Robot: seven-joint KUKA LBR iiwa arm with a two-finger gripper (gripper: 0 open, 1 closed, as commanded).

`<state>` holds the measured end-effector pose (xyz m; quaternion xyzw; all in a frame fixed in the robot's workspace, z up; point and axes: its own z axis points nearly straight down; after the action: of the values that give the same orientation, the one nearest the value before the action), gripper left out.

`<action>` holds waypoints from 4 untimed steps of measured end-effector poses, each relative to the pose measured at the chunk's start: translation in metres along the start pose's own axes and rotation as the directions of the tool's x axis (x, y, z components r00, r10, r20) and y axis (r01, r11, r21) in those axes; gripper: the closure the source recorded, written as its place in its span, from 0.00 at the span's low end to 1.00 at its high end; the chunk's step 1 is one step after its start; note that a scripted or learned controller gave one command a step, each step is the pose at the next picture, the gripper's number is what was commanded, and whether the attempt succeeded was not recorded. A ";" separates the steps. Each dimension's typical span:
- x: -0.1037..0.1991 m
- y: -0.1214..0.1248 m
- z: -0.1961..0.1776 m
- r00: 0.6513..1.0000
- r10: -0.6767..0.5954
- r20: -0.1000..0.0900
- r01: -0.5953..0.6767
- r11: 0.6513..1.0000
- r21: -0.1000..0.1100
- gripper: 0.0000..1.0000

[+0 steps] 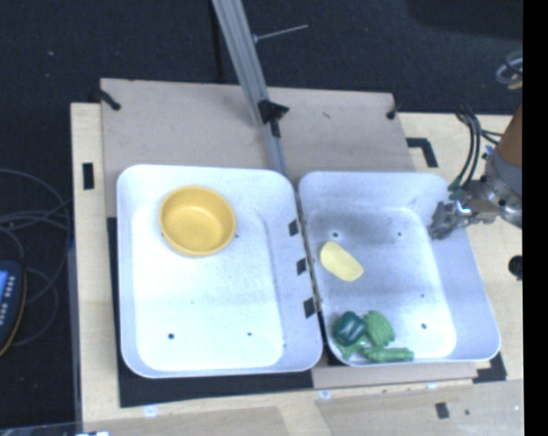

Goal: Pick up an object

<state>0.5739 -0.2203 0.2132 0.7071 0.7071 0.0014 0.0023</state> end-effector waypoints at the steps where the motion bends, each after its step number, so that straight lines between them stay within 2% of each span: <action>1: 0.003 -0.007 -0.058 1.000 0.000 0.000 0.000 1.000 -0.001 1.00; 2: 0.002 -0.007 -0.072 1.000 0.000 -0.001 0.000 1.000 0.003 1.00; 3: 0.047 0.015 -0.071 1.000 -0.003 -0.001 0.003 1.000 0.005 1.00; 4: 0.097 0.023 -0.058 1.000 -0.003 -0.001 0.003 1.000 0.005 1.00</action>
<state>0.5961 -0.1237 0.2712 0.7061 0.7081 0.0000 0.0000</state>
